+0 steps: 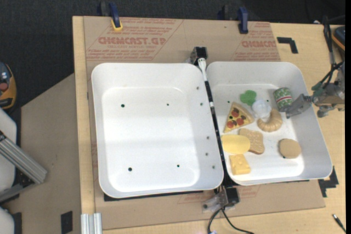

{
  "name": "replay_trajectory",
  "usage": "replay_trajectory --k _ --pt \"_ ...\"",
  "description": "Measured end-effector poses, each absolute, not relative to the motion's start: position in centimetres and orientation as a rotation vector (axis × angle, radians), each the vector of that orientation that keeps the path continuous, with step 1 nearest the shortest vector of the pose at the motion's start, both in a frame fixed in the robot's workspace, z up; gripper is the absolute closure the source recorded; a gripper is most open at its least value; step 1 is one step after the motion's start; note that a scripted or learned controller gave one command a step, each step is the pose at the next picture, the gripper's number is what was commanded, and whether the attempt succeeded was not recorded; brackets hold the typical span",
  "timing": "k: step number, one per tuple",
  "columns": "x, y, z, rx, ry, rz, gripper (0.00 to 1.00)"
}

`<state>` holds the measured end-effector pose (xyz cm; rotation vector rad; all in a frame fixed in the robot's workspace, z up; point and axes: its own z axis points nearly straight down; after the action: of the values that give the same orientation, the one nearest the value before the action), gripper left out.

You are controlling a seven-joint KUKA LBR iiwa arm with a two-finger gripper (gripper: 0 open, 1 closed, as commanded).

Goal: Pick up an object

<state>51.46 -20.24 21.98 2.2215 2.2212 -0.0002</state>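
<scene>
The right bin (312, 134) holds several toy foods. A pizza slice (238, 116) lies left of centre, with a green piece (248, 97) above it. A green, red and white can (283, 98) stands at the back right. A croissant (270, 122) lies beside a clear item (261, 109). Lower down sit a cracker (252, 140), a yellow piece (235, 144), a cheese block (239, 164) and a round brown bun (289, 148). My gripper (298, 106) reaches in over the bin's right rim. Its grey tip is just right of the can and the croissant.
The left bin (148, 123) lies beside the right one on a brown board (164, 35). Blue clamps (114, 15) hold the board at its far edge. A cable (219, 211) runs off the front edge.
</scene>
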Motion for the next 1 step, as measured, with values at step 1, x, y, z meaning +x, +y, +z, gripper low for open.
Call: replay_trajectory --k 1 --pt "52.54 -14.17 41.44 2.201 2.218 0.018 0.0"
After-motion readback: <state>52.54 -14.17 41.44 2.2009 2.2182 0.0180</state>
